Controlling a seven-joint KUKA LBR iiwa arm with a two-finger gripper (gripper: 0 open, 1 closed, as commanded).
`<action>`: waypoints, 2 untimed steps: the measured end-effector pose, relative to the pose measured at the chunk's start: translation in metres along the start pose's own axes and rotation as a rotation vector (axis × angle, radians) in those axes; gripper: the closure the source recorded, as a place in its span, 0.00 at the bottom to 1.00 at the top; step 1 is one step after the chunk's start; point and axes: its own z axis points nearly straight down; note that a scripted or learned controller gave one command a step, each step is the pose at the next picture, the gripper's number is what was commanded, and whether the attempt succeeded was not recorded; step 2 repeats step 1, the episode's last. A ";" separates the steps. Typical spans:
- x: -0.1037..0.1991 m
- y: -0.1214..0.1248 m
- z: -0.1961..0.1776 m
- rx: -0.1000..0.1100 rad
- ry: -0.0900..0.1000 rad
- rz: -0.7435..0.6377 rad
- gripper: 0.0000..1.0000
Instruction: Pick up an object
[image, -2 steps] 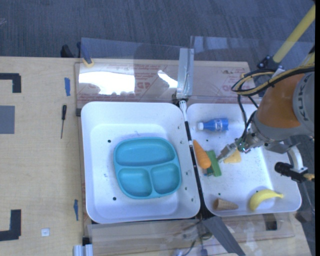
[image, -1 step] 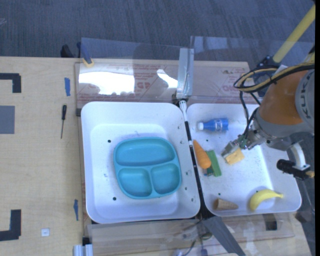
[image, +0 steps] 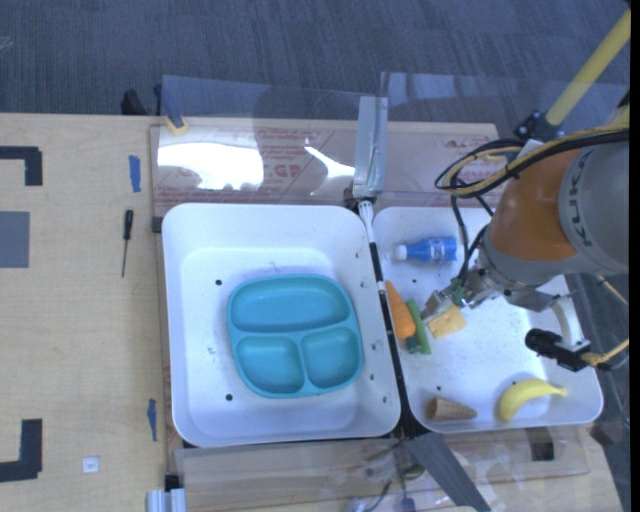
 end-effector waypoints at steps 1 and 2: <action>0.037 0.062 -0.103 -0.008 0.000 -0.018 1.00; 0.037 0.062 -0.103 -0.008 0.000 -0.018 1.00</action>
